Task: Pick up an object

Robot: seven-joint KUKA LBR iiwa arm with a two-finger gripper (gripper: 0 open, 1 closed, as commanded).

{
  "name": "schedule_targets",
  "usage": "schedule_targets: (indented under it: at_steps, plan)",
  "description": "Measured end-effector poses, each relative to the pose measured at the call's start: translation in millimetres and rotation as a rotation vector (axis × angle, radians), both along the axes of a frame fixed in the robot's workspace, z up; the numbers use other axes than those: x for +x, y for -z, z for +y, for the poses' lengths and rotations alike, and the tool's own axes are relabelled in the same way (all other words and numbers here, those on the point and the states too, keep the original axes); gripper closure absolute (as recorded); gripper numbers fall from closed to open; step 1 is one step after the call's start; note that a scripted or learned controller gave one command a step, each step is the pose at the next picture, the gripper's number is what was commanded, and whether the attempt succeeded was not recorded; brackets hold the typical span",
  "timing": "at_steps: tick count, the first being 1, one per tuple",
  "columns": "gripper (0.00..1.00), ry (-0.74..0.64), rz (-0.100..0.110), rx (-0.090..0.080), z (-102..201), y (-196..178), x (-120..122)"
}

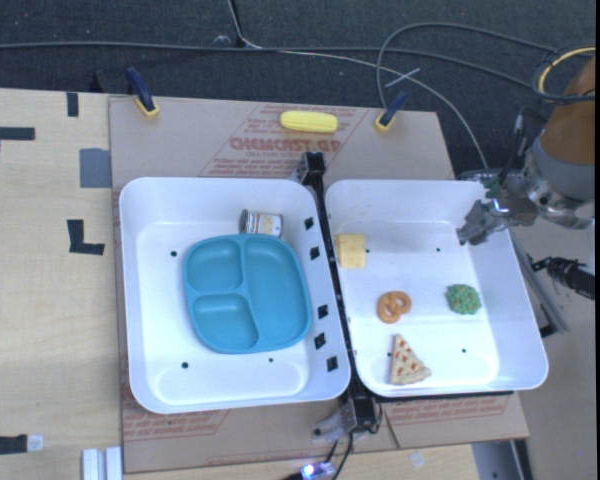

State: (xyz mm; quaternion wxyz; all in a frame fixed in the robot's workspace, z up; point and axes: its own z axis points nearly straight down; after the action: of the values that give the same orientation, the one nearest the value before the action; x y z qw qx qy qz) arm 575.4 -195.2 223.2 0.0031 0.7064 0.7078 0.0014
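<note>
Nothing had been lifted yet, as far as I could judge — the gripper (473, 230) hung at the far right rim of the right bin (520, 368), and whether it was parted or closed I could not tell; it carried nothing I could see. The pickable things all lay on that bin's floor: a yellow block (351, 250) by the left wall, a pretzel (392, 306), a green clump (463, 299) nearest the arm, and a pizza slice (407, 362). The left bin (145, 368) held a blue divided tray (248, 293) and a small can (261, 223) — the whole approach and grasp remained
</note>
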Motion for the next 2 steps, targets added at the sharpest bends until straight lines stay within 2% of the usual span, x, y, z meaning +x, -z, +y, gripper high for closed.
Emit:
schedule_targets:
  at_steps: [1, 2]
  plan:
    - [1.0, 0.0, 0.002, 0.001, 0, -44, 1]
    - [1.0, -0.004, 0.007, 0.003, 56, -47, -3]
